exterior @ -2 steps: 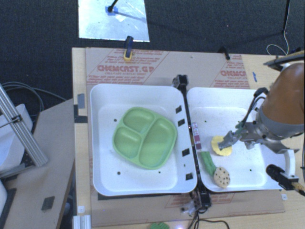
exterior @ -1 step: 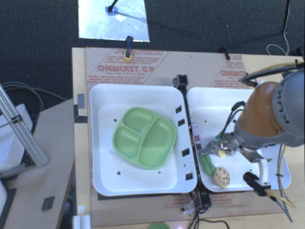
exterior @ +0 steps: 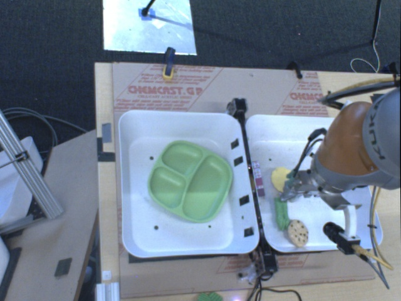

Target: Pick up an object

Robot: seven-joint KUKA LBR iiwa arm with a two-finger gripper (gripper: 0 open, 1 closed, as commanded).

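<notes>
**Jaws low over three small things in the right bin**

Whether the jaws are spread or closed cannot be read from this view; the gripper [exterior: 289, 190] is a dark cluster low over the right bin [exterior: 276, 127], near its left wall, and nothing can be seen held in it. Just beside it, toward the bin's left wall, lies a yellow piece [exterior: 279, 179]. Below that, a green stick [exterior: 281, 213] runs toward the front edge, and a round speckled cookie [exterior: 297, 232] sits close to the front wall.

All three look like small toy foods, probably light and stiff. The yellow piece seems rounded and smooth, so it may slip out of a pinch unless it is taken across its middle. The green stick is narrow and should suit a grip across its short width. The cookie lies flat and offers little height to catch.

In the left bin [exterior: 135, 187], a green divided plate [exterior: 190, 180] rests near the centre, wide and shallow, awkward for two fingers except at its rim.
</notes>
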